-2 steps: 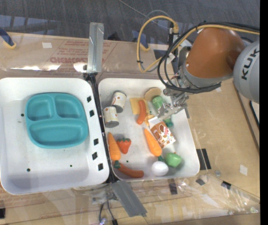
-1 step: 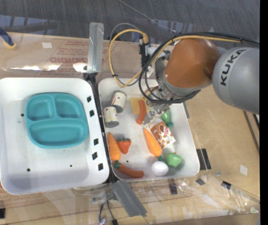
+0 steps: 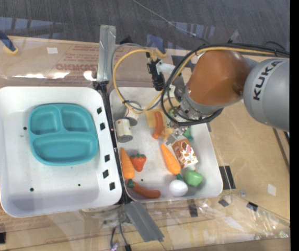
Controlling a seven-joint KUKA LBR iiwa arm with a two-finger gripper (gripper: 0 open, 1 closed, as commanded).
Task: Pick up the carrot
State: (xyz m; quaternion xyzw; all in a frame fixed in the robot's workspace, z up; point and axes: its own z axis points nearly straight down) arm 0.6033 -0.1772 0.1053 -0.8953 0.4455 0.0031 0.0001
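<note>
Two carrots lie in the right bin (image 3: 215, 167). One carrot (image 3: 170, 159) rests near the bin's middle, slanting down to the right beside a printed snack packet (image 3: 185, 153). The other carrot (image 3: 126, 163) lies along the bin's left wall, its green stub towards the front. My gripper (image 3: 176, 133) hangs under the orange wrist band (image 3: 216, 78), just above the upper end of the middle carrot. The wrist and its cables hide most of the gripper. Nothing can be seen held in it.
The right bin also holds a red sausage (image 3: 158, 125), a yellow block (image 3: 150, 119), a small can (image 3: 123, 129), a strawberry (image 3: 138, 161), a brown sausage (image 3: 146, 192), a white egg (image 3: 179, 187) and a green pepper (image 3: 194, 178). A teal divided plate (image 3: 63, 133) sits in the left bin (image 3: 13, 192).
</note>
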